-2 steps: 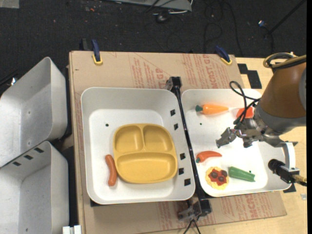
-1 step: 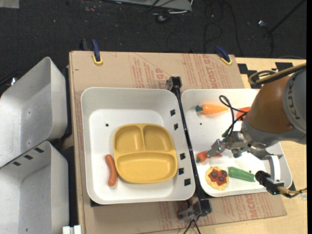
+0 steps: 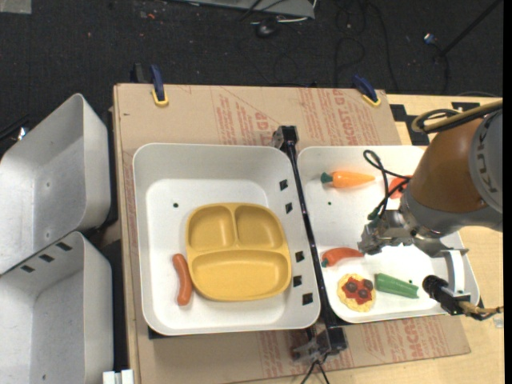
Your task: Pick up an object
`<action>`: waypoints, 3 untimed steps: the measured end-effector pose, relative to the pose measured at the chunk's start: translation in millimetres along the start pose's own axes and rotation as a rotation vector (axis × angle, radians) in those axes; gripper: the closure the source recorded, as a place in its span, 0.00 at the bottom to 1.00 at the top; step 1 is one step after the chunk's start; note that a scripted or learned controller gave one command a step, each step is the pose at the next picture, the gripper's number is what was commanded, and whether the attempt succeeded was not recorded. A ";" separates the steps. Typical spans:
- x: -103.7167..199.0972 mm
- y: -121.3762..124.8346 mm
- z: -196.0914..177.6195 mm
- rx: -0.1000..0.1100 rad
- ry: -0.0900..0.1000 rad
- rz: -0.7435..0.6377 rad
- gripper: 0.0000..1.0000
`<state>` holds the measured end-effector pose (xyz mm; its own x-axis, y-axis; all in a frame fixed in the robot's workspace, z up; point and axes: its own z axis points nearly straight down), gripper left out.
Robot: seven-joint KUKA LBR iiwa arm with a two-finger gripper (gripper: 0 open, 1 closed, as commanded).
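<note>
The right bin (image 3: 344, 214) holds an orange carrot (image 3: 352, 179) at the back, a red pepper (image 3: 341, 256) near the left wall, a small round pizza (image 3: 357, 291) at the front and a green pod (image 3: 397, 286) beside it. My gripper (image 3: 374, 239) is low over the middle of this bin, just right of and slightly above the red pepper. The arm's wrist hides the gripper's tip. A small orange piece (image 3: 396, 186) peeks out behind the arm.
In the left bin (image 3: 160, 214) lie a yellow divided plate (image 3: 238, 250) and a brown sausage (image 3: 183, 278) to its left. Both bins sit on a brown board (image 3: 240, 110). Two grey tubs (image 3: 48, 182) stand at the far left.
</note>
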<state>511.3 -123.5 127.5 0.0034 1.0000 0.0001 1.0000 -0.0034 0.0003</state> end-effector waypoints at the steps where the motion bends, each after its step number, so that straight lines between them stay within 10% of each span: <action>1: -3.7 -0.9 -62.5 -0.006 -0.002 -0.005 1.00; 3: -13.3 2.7 -151.1 -0.005 -0.002 -0.006 1.00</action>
<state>513.9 -136.8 278.5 -0.0024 1.0000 -0.0021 1.0000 0.0024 0.0048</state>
